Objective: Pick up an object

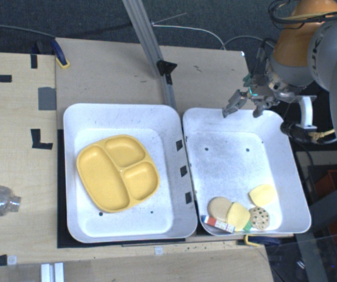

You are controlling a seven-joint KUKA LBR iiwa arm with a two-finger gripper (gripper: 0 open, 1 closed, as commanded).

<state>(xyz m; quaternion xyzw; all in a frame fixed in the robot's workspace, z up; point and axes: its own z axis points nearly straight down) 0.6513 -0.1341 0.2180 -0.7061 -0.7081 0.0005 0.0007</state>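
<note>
I'm at the approach step, nothing picked yet. My hand (242, 106) hangs over the far rim of the right bin (227, 157), its two fingers (232, 107) spread apart and bare, nothing between them. The arm (300, 34) comes in from the right, orange band high in view.

The things worth picking sit well apart from the hand, bunched in the near right corner of that same bin: a tan round piece (219, 207), a pale yellow piece (238, 215) touching it, a speckled cookie (259, 218) just beside that, and another yellow piece (262, 194) a little farther back. Something red and white (218, 222) peeks out under the pile at the near wall.

The left bin (86, 122) carries a yellow divided tray (117, 172); I judge it too broad for these fingers.

So the next move, as I read it: carry the hand across toward the near corner, line up over one piece, probably the lone yellow one since it stands freest, then descend with the fingers released. The bin wall close by could crowd a finger.
</note>
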